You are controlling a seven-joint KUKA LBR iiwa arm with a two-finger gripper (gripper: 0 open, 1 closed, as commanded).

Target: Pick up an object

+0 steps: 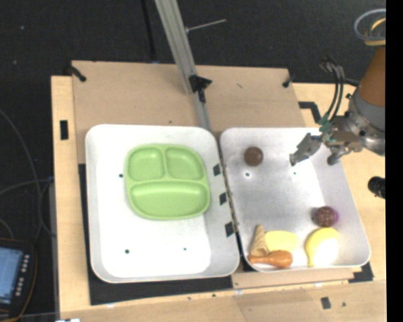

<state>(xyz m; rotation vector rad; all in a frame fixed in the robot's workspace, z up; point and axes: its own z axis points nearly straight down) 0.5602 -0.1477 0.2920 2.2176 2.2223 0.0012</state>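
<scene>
While the arm reaches in from the right, we see its gripper poised over the upper right part of the right bin, with two dark fingers splayed apart and nothing between them, so we read it as released. One finger points down and to the left over the bin's white floor; the other sits nearer the bin's right wall.

We count several small things in this bin. A brown ball lies near the upper left corner, well apart from the gripper's nearer finger. A dark purple ball rests near the right wall, lower down. Along the bottom edge we find a pale yellow piece, an orange carrot-like piece lying just in front of it, a tan wedge (we cannot tell what it is) touching them on the left, and a yellow-and-white rounded object just beside them on the right.

We see the left bin holding a green divided plate with three compartments, set toward its upper half. Both bins sit side by side on the bench, and a grey metal pole slants down toward the seam between them.
</scene>
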